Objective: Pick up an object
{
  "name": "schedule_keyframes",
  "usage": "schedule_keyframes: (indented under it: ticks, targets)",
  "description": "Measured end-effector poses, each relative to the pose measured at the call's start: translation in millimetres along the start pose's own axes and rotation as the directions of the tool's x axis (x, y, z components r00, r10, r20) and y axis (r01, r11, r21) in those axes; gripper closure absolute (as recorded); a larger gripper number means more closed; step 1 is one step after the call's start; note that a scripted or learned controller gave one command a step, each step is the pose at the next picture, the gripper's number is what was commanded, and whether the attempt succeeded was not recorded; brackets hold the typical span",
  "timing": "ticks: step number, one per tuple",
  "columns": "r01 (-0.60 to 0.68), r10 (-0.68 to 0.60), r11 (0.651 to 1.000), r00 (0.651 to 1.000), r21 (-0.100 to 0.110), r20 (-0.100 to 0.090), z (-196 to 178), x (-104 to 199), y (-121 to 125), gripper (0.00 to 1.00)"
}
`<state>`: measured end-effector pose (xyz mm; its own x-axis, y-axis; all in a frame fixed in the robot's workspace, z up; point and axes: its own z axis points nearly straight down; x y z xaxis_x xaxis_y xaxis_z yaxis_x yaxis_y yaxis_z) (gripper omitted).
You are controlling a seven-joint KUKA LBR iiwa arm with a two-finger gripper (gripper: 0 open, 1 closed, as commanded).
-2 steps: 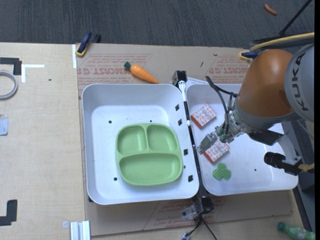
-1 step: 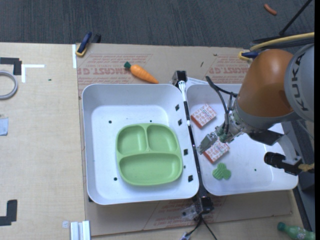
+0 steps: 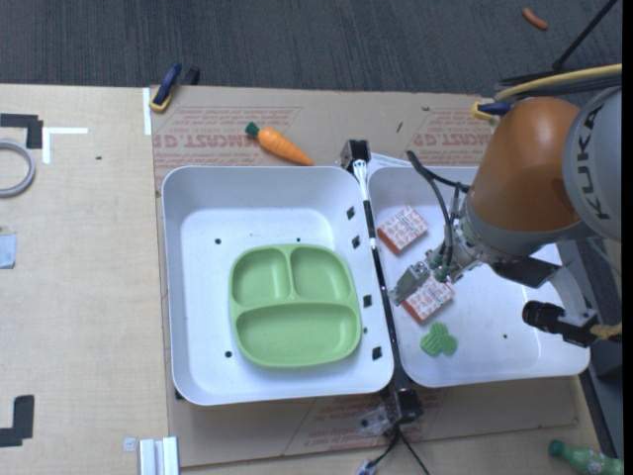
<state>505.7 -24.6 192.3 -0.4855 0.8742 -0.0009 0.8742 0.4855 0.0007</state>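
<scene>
The grey and orange arm (image 3: 539, 181) reaches in from the right of the frame over the right bin (image 3: 514, 349). Its gripper (image 3: 423, 277) hangs low over the left part of that bin, right above a small red and white packet (image 3: 427, 303); whether it is open, closed or gripping the packet cannot be told from this angle. A second red and white packet (image 3: 403, 230) lies further up in the same bin, near the divider between the bins. A small green toy (image 3: 438, 341) lies just below the first packet, toward the bin's lower edge. In the left bin (image 3: 188, 265) sits a green divided plate (image 3: 295, 306), roughly in the middle. On the worktop (image 3: 79, 344) above the left bin lies a toy carrot (image 3: 280, 144), and a blue clip (image 3: 165, 87) sits at the upper left.
</scene>
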Motion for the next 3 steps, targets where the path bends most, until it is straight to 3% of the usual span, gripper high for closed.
schedule_keyframes:
  ticks: [3]
  targets:
    - [0.000,0.000,1.000,1.000,0.000,0.000,0.0,0.0,0.0,0.00]
